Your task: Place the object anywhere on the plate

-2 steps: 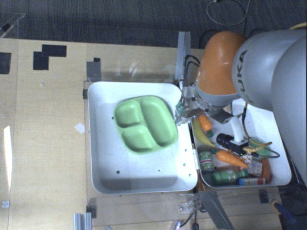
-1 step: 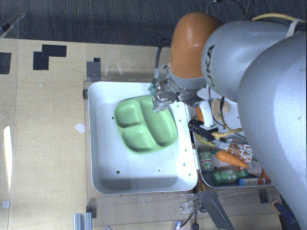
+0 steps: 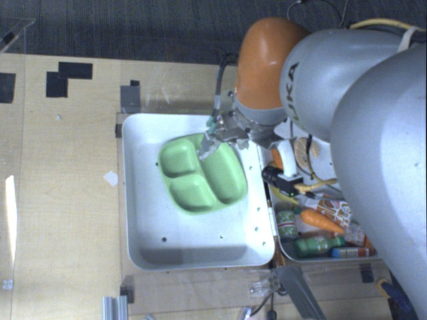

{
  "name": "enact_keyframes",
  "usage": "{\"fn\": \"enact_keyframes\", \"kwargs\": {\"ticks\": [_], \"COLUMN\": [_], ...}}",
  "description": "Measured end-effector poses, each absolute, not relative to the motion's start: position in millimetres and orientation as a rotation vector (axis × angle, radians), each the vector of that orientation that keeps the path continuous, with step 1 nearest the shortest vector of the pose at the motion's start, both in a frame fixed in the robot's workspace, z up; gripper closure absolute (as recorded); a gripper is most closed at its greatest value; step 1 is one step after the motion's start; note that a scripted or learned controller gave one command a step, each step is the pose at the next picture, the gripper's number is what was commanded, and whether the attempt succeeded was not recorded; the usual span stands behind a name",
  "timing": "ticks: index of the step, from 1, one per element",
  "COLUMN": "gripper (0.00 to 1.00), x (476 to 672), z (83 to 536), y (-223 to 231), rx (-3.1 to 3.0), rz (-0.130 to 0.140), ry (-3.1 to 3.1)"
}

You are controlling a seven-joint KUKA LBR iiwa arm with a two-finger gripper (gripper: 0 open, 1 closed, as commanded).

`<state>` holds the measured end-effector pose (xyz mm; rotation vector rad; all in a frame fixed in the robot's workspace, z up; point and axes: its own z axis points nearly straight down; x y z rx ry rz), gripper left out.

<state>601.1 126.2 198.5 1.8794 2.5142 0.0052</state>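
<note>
Big arm (image 3: 347, 112) hangs low over the wooden bench (image 3: 60, 199). The left bin (image 3: 153, 242) has bare floor around the green plate (image 3: 200, 179). The gripper (image 3: 210, 142) sits at the plate's top edge. I can't tell its state or whether it carries the object, so anything released there might hit the rim and roll off.

Grey arm (image 3: 360, 92) with orange band (image 3: 267, 59), black lettering, perhaps "KUKA".
</note>
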Motion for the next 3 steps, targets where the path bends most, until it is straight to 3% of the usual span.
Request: {"fn": "enact_keyframes", "kwargs": {"ticks": [1,2,3], "gripper": [1.0,1.0,1.0], "x": [602.6,642.2,592.5], "z": [209.5,269.3,196.9], "y": [127.4,79.5,59.5], "rx": [1.871,1.851,2.243], "rz": [0.01,0.007,0.003], "ry": [2.518,2.532,2.198]}}
